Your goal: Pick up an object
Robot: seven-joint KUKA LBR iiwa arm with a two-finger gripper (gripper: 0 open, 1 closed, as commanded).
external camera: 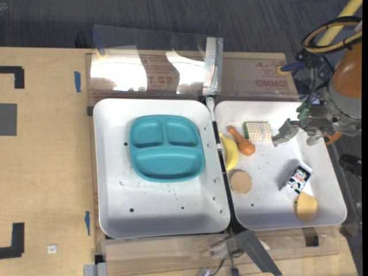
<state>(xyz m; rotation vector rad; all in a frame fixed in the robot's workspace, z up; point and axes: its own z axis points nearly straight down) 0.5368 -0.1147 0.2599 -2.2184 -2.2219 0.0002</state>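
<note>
Two white bins sat side by side on the tabletop [40, 154]. Nearest in the right bin [270, 211] lay a yellow pear-shaped piece [306, 206], a small black-and-white packet [297, 178] and a tan disc [241, 181]. Farther back lay a banana [231, 152], a carrot [241, 142] and a speckled block [257, 131]. A teal divided plate [167, 147] lay in the left bin [109, 171]. The pincer [287, 132] hovered over the right bin's far side, holding nothing; whether its jaws stood apart could not be told. Nothing was picked yet.

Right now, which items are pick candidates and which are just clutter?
Pick candidates, all in the right bin:
banana
carrot
green-edged packet
tan disc
black-and-white carton
yellow pear-shaped piece

Lying about:
teal divided plate, left bin
clear plastic sheet
</note>
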